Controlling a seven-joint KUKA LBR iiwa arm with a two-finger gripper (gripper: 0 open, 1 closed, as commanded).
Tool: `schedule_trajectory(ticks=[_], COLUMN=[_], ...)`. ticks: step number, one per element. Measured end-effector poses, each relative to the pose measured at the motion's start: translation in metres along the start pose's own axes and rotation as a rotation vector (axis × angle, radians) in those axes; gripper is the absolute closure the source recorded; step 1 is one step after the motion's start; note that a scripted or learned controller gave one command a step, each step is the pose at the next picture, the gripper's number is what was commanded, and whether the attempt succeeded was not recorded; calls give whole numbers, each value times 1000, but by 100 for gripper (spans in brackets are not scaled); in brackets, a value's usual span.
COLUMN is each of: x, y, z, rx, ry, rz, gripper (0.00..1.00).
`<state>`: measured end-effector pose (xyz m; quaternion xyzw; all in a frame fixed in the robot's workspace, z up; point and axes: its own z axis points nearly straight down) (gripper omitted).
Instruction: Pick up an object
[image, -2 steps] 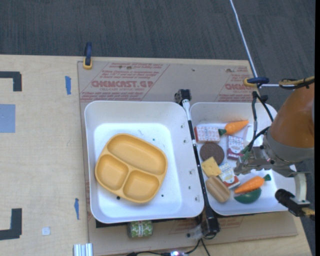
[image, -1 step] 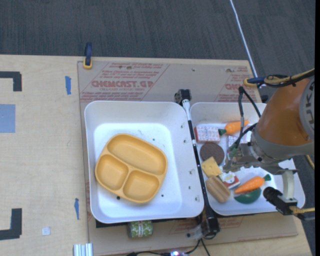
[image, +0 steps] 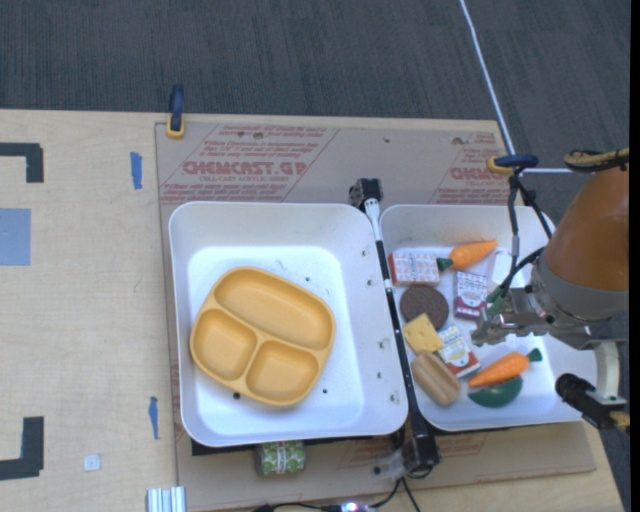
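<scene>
The right bin (image: 400, 225) holds several toy foods. One orange carrot (image: 471, 253) lies at the back, and a second carrot (image: 499, 368) rests at the front on a green piece (image: 495, 393). There are also a brown round cookie (image: 424, 301), a yellow cheese wedge (image: 422, 333), a tan bun (image: 436, 378) and small printed packets (image: 414, 266). My gripper (image: 492, 326) is over the right half of this bin, just behind the front carrot and beside a red-and-white packet (image: 468, 293). Nothing is visibly held in it.
The left bin (image: 190, 225) holds a yellow three-part plate (image: 262, 335). A black clamp (image: 366, 190) sits at the back between the bins. A green can (image: 281, 458) lies on the bench in front of the left bin. The arm's grey and orange body (image: 595, 250) overhangs the right bin's right side.
</scene>
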<state>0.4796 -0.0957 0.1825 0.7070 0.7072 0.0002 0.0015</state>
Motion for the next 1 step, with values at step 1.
schedule_trajectory(ticks=[1], x=[37], y=[1], z=[-3], rx=[1], ry=[3], rz=[-1], gripper=[100])
